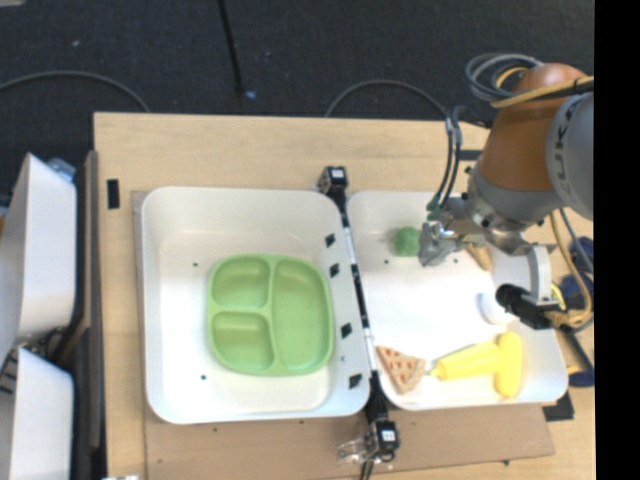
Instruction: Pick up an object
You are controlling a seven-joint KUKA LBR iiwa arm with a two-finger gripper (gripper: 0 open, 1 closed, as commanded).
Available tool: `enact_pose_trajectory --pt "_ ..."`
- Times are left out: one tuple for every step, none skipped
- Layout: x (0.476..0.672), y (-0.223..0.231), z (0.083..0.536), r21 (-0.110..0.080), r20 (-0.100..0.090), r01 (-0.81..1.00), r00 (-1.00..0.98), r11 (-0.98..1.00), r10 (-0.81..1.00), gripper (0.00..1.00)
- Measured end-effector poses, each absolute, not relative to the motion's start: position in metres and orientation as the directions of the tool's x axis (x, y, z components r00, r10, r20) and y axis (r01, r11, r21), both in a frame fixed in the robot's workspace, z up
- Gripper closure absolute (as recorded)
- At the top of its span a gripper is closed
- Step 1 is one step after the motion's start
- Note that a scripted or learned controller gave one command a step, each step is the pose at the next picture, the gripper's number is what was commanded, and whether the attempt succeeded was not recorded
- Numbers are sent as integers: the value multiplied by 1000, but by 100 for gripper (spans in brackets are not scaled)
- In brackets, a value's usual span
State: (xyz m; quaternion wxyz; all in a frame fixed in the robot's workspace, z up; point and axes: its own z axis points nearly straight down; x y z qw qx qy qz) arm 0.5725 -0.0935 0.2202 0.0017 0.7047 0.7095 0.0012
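Observation:
In the right bin (420, 308), a small green round object (404, 240) lies near the far left corner. My gripper (432, 249) hangs just to its right, very close to it and low over the bin floor. A yellow toy hammer (487, 362) rests along the near edge, and a tan waffle-like wedge (400, 369) lies in the near left corner. A small white object (491, 309) sits by the right side, partly hidden by the robot's wrist.
The left bin (170, 268) holds a green divided plate (270, 314). A black-clipped divider (348, 278) runs between the two bins. White boxes (40, 258) stand beyond the bench's left edge.

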Motion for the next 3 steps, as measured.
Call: enact_pose_trajectory --pt "600 -46 218 3 0 1000 -6 6 1000 100" --pt "621 -2 231 4 1 1000 -6 6 1000 100" --pt "631 48 242 3 2 1000 -8 8 1000 100"
